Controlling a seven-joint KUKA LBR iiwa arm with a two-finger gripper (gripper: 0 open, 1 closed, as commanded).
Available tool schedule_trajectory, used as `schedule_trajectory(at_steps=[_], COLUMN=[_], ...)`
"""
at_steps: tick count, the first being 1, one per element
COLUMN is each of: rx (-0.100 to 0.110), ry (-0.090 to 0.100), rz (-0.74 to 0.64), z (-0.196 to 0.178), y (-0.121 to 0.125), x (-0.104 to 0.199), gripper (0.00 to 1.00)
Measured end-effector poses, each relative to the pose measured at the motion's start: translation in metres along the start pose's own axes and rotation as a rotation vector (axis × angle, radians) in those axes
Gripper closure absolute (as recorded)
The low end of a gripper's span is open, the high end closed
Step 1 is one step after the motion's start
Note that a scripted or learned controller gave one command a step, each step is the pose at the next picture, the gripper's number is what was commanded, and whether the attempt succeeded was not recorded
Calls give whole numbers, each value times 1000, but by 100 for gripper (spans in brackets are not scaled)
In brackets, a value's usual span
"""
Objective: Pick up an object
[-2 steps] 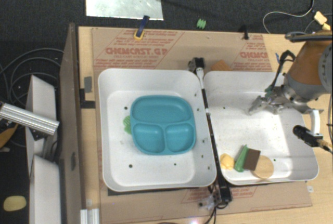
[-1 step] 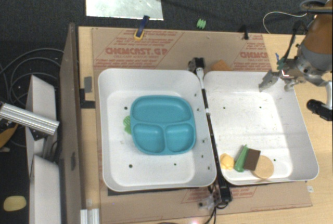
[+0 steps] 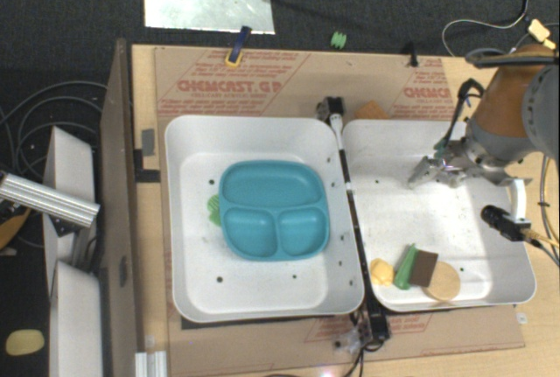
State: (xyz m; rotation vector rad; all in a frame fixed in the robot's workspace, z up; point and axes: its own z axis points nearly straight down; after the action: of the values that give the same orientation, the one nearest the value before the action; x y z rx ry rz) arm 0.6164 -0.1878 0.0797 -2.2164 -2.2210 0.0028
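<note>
— While the arm (image 3: 516, 108) reaches in from the right, where is its gripper (image 3: 430, 171)?

— Over the upper part of the right bin (image 3: 455, 218), close to that bin's white floor. Its two fingers stand apart, and nothing sits between them, so it is released and holds nothing.

— And the objects to pick?

— A small cluster lies at the near edge of the right bin, well apart from the gripper: a yellow piece (image 3: 381, 271), a green stick (image 3: 406, 267) leaning beside it, a brown block (image 3: 424, 268), and a tan round piece (image 3: 443, 281) touching the block.

— What about the left bin (image 3: 188, 218)?

— A teal divided plate (image 3: 273, 209) rests in its middle, three compartments facing up. A green item (image 3: 213, 209) peeks out at the plate's left edge; most of it is hidden, so I cannot tell what it is.

— Both bins sit on the table (image 3: 262, 78)?

— Side by side, touching along the middle.
</note>
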Motion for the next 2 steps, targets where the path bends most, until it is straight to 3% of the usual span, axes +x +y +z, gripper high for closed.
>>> schedule_trajectory(at_steps=[1, 2], rx=[-14, -4], ry=[-5, -1], rz=[-3, -3], z=[-38, -4], y=[49, 32], x=[-19, 2], gripper=[0, 0])
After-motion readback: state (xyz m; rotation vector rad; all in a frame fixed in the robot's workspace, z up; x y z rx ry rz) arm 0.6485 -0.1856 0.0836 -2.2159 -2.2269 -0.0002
